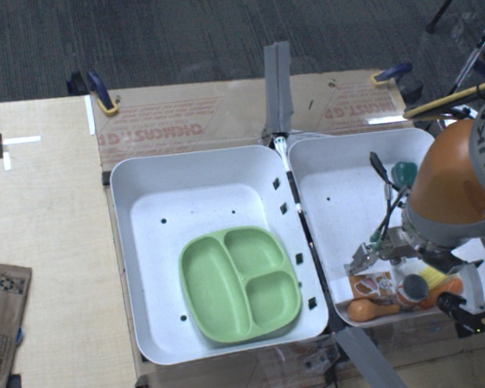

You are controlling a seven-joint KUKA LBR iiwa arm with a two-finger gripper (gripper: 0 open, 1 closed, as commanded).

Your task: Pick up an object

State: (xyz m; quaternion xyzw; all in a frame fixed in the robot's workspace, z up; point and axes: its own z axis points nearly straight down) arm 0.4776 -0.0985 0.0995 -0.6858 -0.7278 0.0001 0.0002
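Progress looks early to middling: the arm (pixel 454 178) reaches low into the right bin (pixel 332 174), but nothing is visibly lifted yet. The gripper (pixel 365 259) sits toward five o'clock of that bin, just above the clutter packed along the bin's six o'clock wall. Whether its fingers are parted or closed I cannot tell; the metal parts blur together and the wrist hides much of them, and no object can be seen clamped between them.

Candidate things lie close by. A small printed card (pixel 373 286) sits just under the gripper at its six o'clock, a brown pear-shaped object (pixel 363 309) lies against the bin's near wall, and a yellow and orange jumble (pixel 433 284) rests at about four o'clock of the gripper. A dark-handled utensil (pixel 383 178) lies at about one o'clock.

The left bin (pixel 144 243) holds a green divided plate (pixel 240 283), well apart from the arm.

By my judgement the approach is done; securing a grip and raising an object remain.
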